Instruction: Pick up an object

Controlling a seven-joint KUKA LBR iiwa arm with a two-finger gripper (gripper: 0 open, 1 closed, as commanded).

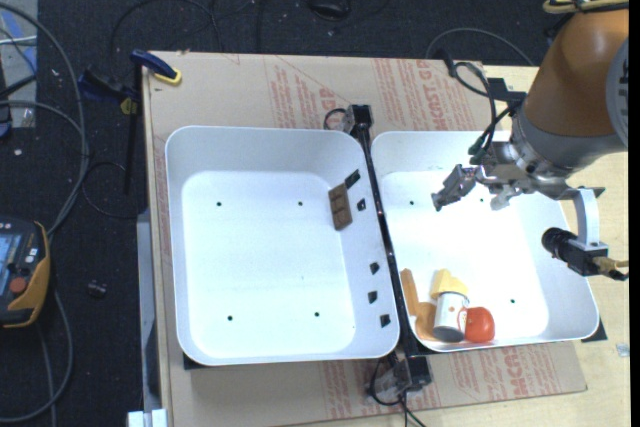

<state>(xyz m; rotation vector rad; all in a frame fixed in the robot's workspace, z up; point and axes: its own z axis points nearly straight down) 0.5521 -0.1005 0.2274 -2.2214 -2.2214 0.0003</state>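
In the right bin [520,245], near its front edge, lie a red ball [481,323], a white and yellow can [451,297] and a thin orange stick [409,291], all close together. My gripper [472,192] hangs over the bin's back middle, well behind those things and apart from them. It is open, with nothing between its fingers. The grey arm with its orange band [585,65] comes in from the upper right.
The left bin [230,255] has a brown block [340,207] and a small dark piece [352,181] against its right wall. A black divider [378,225] runs between the bins. Cables lie on the dark floor behind the bench.
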